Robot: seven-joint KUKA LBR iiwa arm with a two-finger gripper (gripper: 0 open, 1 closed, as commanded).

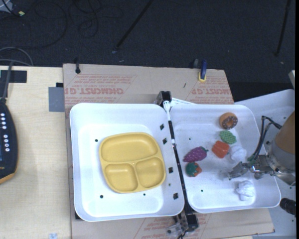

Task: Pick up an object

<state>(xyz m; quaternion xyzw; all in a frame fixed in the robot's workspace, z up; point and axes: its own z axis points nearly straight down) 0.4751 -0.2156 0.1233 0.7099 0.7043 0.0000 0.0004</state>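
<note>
The right bin (pixel 209 203) holds several small toys. A brown donut-like piece (pixel 228 120) lies at the back, with a green piece (pixel 228 137) and an orange-red piece (pixel 220 149) just in front of it. A purple eggplant (pixel 195 154) and a red and green strawberry (pixel 193 169) lie near the bin's left wall. One white lump (pixel 237 154) sits beside the orange piece and a white crumpled lump (pixel 245 189) lies at the front right. My gripper (pixel 237 172) hangs low between the two white lumps, reaching in from the right, with nothing visibly in it.
The left bin (pixel 84 193) holds a yellow divided plate (pixel 132 162). A black divider (pixel 172 153) with clips separates the bins. A handheld control pendant (pixel 0 143) lies on the bench at far left. Cardboard (pixel 139 86) lies under both bins.
</note>
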